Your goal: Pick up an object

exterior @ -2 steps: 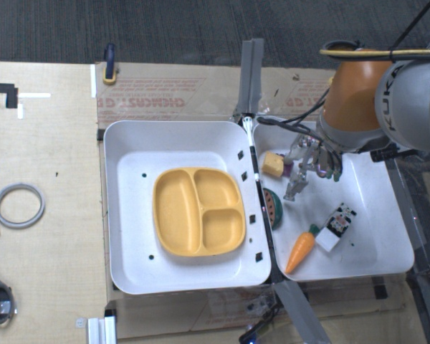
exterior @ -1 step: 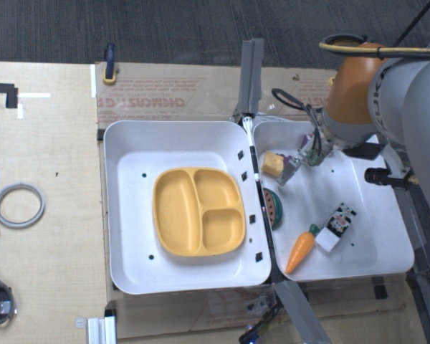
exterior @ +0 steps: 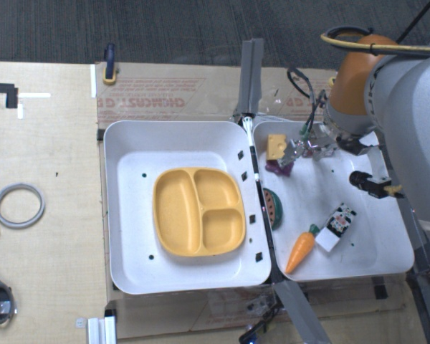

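Gripper tips blurred, over purple obj.

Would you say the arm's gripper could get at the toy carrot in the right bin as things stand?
Probably yes. The toy carrot lies exposed near the right bin's front, with open floor between it and the gripper; only a small black-and-white toy sits beside it.

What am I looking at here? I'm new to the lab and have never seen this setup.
A single camera looks down at a slant on a bench with two white bins. The grey robot arm with an orange band reaches in from the right; its gripper sits low in the right bin, beside a yellow block and a purple item. That bin also holds a toy carrot, a watermelon slice and a small black-and-white toy. The left bin holds a yellow divided plate. I can't tell that anything is gripped.
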`<act>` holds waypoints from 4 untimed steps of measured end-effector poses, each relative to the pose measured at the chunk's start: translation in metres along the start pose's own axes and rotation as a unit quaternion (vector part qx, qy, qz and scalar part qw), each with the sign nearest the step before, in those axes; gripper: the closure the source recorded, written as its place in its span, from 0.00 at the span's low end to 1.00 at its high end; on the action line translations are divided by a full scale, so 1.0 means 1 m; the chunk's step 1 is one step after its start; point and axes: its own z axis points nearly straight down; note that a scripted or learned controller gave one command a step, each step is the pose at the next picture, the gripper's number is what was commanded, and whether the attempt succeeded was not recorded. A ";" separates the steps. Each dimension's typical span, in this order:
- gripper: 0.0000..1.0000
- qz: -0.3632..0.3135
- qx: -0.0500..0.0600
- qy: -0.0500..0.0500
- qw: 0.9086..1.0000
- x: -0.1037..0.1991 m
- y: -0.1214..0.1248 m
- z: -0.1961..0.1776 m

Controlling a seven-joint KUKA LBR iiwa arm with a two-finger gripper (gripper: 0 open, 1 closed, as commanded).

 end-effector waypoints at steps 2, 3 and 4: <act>0.00 0.240 0.010 -0.002 0.971 0.005 0.003 0.003; 0.00 0.369 0.019 0.000 0.929 0.016 0.003 0.003; 0.00 0.535 0.026 0.000 0.845 0.015 0.002 0.002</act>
